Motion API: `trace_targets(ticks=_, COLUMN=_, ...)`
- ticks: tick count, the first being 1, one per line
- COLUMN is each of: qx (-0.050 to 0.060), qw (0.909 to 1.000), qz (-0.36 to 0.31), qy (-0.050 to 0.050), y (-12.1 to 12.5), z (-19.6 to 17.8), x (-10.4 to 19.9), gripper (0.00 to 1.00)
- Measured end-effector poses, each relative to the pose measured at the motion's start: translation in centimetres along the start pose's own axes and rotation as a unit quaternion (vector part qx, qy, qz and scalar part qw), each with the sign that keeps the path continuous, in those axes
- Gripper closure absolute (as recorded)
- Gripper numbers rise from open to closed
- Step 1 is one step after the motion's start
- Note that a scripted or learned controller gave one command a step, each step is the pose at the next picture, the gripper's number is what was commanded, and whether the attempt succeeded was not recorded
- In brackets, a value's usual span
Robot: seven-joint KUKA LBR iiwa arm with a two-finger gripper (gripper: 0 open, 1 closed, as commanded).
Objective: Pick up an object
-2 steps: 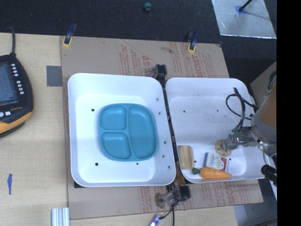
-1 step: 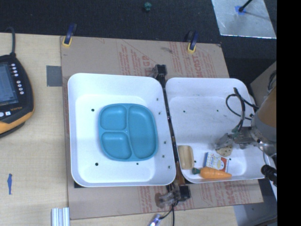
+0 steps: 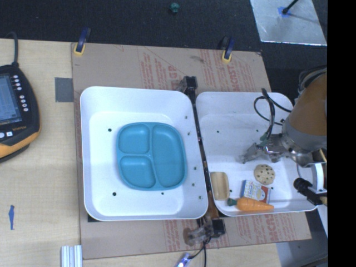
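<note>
Tool [image 3: 250, 153] above the round speckled cookie [image 3: 264, 174], finger state indeterminate; cookie, orange plastic carrot [image 3: 255, 206] and small red-and-white carton [image 3: 254, 191] all unlifted; grasp outstanding.

bench [image 3: 39, 193]: pale wood | cardboard sheet [image 3: 167, 65]: clamped on top | floor [image 3: 122, 10]: dark, possibly carpet

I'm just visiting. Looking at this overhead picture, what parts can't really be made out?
- Grey two-finger gripper over the right white bin: too small and blurred to tell its fingers' state.
- Small red-and-white printed carton: label too small to read.
- Round tan speckled cookie: real or toy, unclear.
- Black-and-orange handheld controller: cut off by the left edge.
</note>
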State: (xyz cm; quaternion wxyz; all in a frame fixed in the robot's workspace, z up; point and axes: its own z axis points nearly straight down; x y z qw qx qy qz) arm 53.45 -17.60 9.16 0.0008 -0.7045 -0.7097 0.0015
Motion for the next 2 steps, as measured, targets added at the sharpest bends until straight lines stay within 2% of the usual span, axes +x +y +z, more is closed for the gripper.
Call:
trace_targets(ticks=1, qx=0.0, qw=1.0, qz=0.002, qy=0.001, y=-4.5, z=-3.9, x=-3.3, gripper=0.0)
trace_targets(ticks=2, qx=0.001, qw=1.0, qz=0.0, qy=0.001, y=-1.3, z=0.0, x=2.1, gripper=0.0)
